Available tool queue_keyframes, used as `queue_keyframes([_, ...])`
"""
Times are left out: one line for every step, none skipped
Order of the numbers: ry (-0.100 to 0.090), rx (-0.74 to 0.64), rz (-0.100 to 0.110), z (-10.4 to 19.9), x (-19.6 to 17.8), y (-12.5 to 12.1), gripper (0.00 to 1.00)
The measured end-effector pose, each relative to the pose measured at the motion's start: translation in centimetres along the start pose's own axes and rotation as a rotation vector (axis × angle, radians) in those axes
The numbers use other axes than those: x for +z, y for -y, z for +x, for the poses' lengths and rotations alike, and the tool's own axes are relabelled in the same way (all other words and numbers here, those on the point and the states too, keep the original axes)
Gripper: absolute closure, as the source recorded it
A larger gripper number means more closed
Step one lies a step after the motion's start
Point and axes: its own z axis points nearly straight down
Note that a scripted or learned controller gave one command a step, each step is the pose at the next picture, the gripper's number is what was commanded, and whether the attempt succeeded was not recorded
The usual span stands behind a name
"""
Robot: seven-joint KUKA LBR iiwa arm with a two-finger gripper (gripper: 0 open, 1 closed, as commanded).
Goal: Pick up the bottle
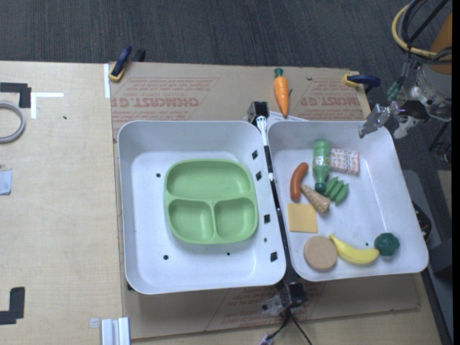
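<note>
The bottle (321, 159) is green with a pale label and lies in the upper middle of the right bin (402, 185). It rests between a red sausage (298, 181) and a small pink-and-white box (346, 162). My gripper (384, 126) hangs over the bin's far right corner, up and to the right of the bottle and well apart from it. Its two fingers stand apart with nothing between them.
The right bin also holds green pods (336, 189), a cone (315, 198), a cheese slice (302, 218), a round biscuit (320, 253), a banana (353, 252) and a broccoli piece (387, 244). A green divided plate (212, 201) fills the left bin (136, 192). A carrot (280, 92) lies behind the bins.
</note>
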Motion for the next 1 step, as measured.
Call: queue_keyframes([0.002, -0.003, -0.001, -0.01, -1.00, -0.06, 1.00])
